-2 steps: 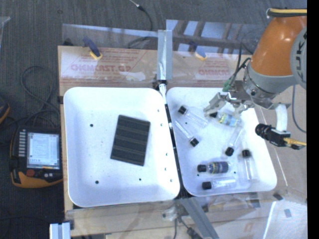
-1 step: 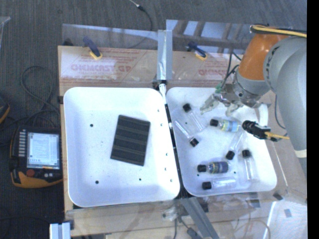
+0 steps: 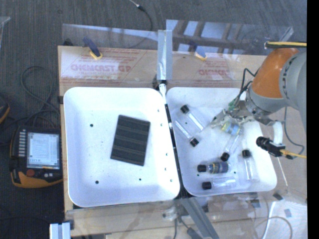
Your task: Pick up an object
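In the right bin [image 3: 192, 188] lie several clear vials with black caps. One vial [image 3: 191, 116] rests near the bin's back left, and another [image 3: 183, 131] lies beside the left wall. A vial with dark contents [image 3: 215, 168] sits toward the front, with one more [image 3: 220, 183] just in front of it. My gripper [image 3: 230, 117] hangs low over the right bin's middle right, under the orange band [image 3: 273, 78]. A vial [image 3: 232, 144] lies just in front of it. A black ridged slab [image 3: 130, 139] lies flat in the middle of the left bin [image 3: 79, 183].
A vial [image 3: 247, 167] lies near the right bin's right wall. A black cable plug [image 3: 263, 143] juts from the arm over that wall. A pendant with a screen [image 3: 37, 156] sits on the floor left of the bench. A metal divider post [image 3: 163, 59] stands behind the bins.
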Robot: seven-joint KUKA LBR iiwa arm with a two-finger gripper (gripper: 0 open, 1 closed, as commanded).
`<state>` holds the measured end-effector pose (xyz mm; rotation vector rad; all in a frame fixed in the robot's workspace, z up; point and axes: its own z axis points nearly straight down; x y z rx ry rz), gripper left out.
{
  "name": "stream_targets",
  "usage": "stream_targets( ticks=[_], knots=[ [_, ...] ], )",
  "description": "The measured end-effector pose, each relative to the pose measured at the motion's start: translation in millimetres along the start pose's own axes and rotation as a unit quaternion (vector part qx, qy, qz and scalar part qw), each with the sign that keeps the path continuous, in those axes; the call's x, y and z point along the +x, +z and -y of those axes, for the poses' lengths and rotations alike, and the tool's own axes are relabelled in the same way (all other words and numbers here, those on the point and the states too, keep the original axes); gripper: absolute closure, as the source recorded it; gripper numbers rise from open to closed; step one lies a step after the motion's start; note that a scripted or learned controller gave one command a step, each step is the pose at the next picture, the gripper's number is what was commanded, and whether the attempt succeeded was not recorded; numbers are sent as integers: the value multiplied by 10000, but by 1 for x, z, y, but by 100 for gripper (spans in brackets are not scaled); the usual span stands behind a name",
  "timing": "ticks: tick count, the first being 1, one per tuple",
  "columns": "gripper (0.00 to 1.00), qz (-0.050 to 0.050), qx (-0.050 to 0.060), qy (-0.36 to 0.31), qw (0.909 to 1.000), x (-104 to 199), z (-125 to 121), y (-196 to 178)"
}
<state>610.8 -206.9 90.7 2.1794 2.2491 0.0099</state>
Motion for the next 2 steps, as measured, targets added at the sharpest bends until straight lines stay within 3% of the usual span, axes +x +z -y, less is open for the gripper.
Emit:
stream_targets(
  ticks=[1, 2],
  knots=[
    [100, 3, -9, 1, 10000, 0, -1, -9],
    [100, -5, 61, 412, 9991, 48, -44, -88]
  ],
)
